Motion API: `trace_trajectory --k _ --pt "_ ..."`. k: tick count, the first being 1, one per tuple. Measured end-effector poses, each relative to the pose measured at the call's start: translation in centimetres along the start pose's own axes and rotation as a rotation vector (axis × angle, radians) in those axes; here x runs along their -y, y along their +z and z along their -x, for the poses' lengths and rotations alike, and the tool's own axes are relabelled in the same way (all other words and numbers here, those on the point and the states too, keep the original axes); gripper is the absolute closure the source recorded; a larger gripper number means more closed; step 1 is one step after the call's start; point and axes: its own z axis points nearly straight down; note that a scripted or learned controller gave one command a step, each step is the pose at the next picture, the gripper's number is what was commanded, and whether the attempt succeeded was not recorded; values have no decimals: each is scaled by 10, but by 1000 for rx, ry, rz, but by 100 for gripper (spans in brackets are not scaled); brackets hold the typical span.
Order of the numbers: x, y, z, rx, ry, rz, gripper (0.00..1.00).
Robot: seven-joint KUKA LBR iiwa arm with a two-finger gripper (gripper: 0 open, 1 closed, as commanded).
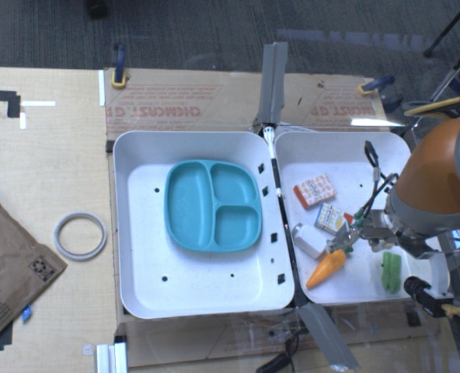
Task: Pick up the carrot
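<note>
**Carrot in right bin, arm at its leafy end**

The carrot (pixel 327 267) lay tilted in the right bin (pixel 346 150), near that bin's front left corner, tip toward the front. The gripper (pixel 353 235) sat at the carrot's green top; whether its fingers were released or clenched could not be told. A red-and-white packet (pixel 314 189), a small blue-and-white packet (pixel 330 219) and a green item (pixel 391 271) shared the bin. The left bin (pixel 137 231) carried a blue divided plate (pixel 214 206). A tape ring (pixel 80 235) rested on the worktop (pixel 43 169) toward its left edge.
</note>
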Motion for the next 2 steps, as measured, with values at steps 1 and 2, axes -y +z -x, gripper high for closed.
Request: trace_trajectory --k 1,2 --pt "0 -61 -21 1 60 4 0" --pt "-5 21 -16 0 84 20 0"
